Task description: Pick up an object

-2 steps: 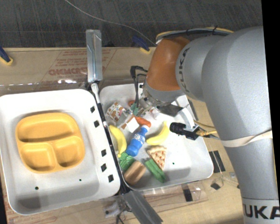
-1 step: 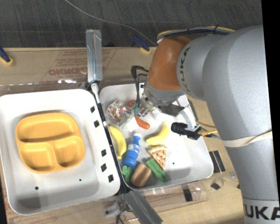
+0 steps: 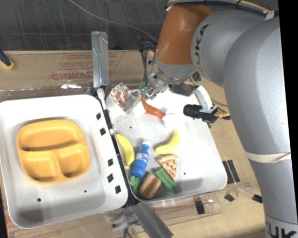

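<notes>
My gripper hangs low over the far left corner of the right bin, under the orange-banded wrist. A small white and red packet lies right against its left side; whether it is gripped is unclear. An orange carrot-like piece lies just right of the gripper on the bin floor. Nearer the front lie a large yellow banana, a blue bottle, a small yellow banana, a pizza slice, a brown bun and green pieces.
The left bin holds a yellow divided tray. A ridge with black clips separates the two bins. The grey arm covers the right side of the bench. A black fitting juts over the right bin's far edge.
</notes>
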`<action>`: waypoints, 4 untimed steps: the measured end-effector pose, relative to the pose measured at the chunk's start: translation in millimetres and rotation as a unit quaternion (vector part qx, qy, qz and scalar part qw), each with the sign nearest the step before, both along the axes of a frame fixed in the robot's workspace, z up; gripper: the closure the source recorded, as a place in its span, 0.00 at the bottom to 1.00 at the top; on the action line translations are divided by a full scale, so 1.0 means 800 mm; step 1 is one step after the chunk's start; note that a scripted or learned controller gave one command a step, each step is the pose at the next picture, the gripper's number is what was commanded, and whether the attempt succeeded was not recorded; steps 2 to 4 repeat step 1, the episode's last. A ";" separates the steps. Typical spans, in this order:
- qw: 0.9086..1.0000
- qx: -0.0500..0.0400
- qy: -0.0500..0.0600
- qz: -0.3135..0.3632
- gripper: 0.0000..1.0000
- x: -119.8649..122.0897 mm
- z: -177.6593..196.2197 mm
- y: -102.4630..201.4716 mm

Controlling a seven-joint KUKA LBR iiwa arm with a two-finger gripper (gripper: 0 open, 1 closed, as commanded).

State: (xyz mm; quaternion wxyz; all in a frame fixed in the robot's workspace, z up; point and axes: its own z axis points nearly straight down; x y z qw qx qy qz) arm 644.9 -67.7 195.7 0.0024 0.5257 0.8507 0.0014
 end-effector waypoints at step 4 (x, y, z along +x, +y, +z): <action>0.998 0.000 0.003 -0.065 1.00 0.015 -0.005 0.073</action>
